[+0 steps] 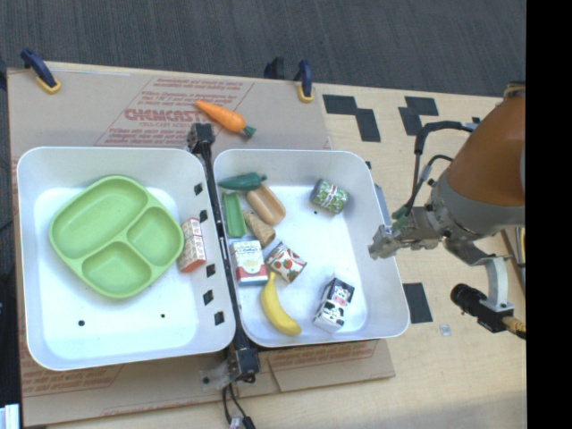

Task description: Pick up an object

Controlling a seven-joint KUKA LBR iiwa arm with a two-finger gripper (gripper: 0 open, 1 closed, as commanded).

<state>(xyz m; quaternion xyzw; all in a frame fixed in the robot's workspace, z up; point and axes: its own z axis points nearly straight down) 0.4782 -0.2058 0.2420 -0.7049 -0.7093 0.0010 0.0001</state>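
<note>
Two white bins sit side by side on the tabletop. In the left bin lies a green divided plate, with a small red carton at that bin's right wall. The right bin has the rest. A banana lies near its front, long axis running from upper left to lower right, curved, its lower end toward the front rim. Just above it are a strawberry carton and a white-and-red carton. A hot dog lies slantwise near the back, next to a green pepper and a green stick-shaped thing. A green can lies on its side toward the back right. A cow-print milk carton sits front right, tilted.

An orange carrot lies outside the bins on cardboard, tip pointing upper left.

The gripper hovers at the right bin's right rim, nothing between its fingers; whether they are wide or narrow I cannot tell.
</note>
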